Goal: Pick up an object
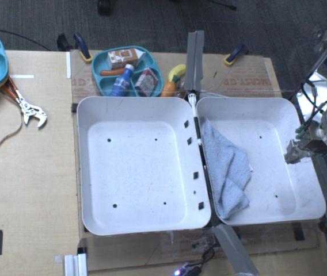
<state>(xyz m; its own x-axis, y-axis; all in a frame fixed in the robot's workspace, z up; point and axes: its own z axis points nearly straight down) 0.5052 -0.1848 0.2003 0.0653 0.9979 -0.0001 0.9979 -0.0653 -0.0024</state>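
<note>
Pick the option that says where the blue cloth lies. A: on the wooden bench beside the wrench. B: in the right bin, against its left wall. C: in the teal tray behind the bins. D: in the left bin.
B: the blue cloth lies crumpled inside the right bin, along its left wall beside the divider between the bins.

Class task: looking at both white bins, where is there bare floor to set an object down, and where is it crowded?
Left bin: whole floor bare. Right bin: bare right of the grey cloth, though the gripper hangs at that edge.
</note>
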